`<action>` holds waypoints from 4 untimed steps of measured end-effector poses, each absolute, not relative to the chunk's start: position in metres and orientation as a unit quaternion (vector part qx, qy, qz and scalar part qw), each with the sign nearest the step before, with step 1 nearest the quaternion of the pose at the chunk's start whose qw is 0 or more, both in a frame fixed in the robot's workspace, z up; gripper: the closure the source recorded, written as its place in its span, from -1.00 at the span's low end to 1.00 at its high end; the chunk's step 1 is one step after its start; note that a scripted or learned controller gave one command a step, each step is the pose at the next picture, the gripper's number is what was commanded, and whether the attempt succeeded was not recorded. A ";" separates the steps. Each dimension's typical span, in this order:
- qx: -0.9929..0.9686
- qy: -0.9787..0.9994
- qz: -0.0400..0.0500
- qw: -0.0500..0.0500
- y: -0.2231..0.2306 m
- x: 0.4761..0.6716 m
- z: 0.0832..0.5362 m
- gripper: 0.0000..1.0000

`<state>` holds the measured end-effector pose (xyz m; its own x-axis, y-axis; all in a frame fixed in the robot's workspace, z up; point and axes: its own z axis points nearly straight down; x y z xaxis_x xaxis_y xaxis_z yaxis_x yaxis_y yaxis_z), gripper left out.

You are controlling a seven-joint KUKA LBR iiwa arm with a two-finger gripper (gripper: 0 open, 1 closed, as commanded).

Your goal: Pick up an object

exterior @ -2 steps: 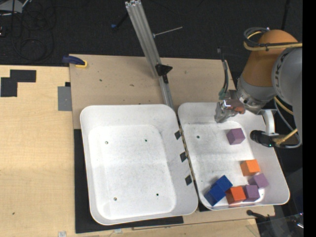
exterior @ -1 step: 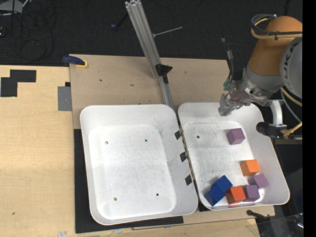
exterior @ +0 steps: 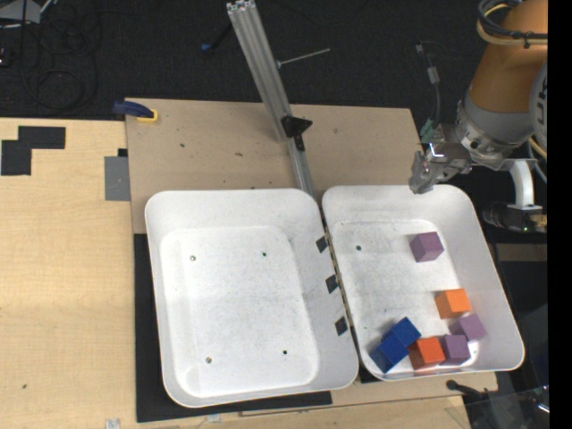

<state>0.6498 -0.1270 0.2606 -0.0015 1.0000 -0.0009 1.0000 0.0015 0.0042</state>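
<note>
The right bin [exterior: 393, 206] holds several small blocks. A purple cube [exterior: 426, 246] lies alone near its middle right. An orange cube [exterior: 453, 303] sits lower down, with a purple block [exterior: 471, 327] just below it. Along the bin's front edge lie a blue block [exterior: 395, 343], an orange block [exterior: 427, 352] and another purple block [exterior: 455, 349], packed close together. My gripper [exterior: 425, 179] hangs over the bin's far right corner, above and behind the lone purple cube, with nothing visibly between its fingers.
The left bin [exterior: 170, 213] stands beside the right one, joined by black clips [exterior: 332, 282]. A slanted aluminium rail [exterior: 268, 88] rises behind the bins. A blue and yellow clamp [exterior: 136, 110] grips the board's far left corner.
</note>
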 end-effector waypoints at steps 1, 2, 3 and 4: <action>0.706 0.708 0.000 -0.002 -0.072 0.629 0.255 1.00; 0.706 0.709 -0.001 -0.002 -0.024 0.622 0.258 1.00; 0.705 0.709 -0.001 -0.003 0.025 0.607 0.257 1.00; 0.705 0.709 -0.002 -0.003 0.084 0.599 0.238 1.00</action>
